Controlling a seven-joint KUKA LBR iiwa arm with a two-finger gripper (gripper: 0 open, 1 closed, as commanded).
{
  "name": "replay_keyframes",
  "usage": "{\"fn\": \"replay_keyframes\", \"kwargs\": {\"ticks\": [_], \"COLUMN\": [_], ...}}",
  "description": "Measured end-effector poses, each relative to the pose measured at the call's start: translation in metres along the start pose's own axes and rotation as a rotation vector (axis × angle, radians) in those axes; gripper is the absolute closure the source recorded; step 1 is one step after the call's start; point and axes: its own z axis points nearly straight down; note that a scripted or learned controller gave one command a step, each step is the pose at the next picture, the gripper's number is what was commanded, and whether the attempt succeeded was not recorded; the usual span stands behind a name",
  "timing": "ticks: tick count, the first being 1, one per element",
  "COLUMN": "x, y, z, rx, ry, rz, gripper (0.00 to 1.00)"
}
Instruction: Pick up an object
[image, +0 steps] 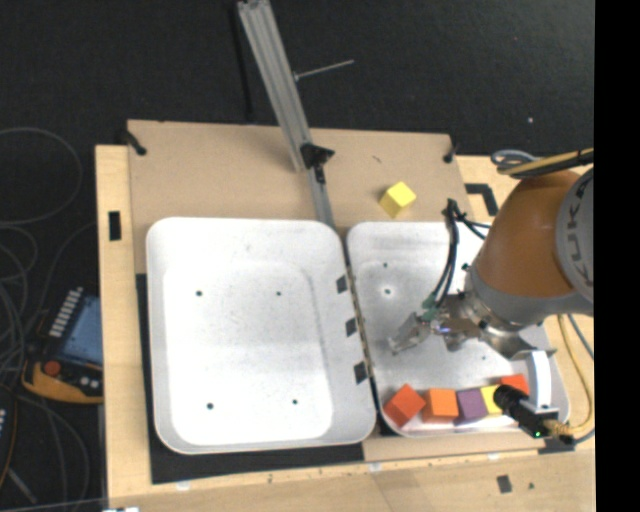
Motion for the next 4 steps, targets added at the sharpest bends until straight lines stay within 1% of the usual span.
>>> {"fn": "replay_keyframes", "kwargs": {"ticks": [1,2,3,4], "x": [-0.016,-0.021,-0.072,-0.108], "y": [-0.009,-0.007,0.094,0.080], "z": [0.102,-0.024,0.076,-0.037], "rx": [-0.001,-0.007,0.004,-0.006], "ry": [-0.005,-0.005,-0.005,-0.007], "rz": [0.012,0.004,0.004,0.010], "gripper": [0.00,0.00,0.00,0.00]}}
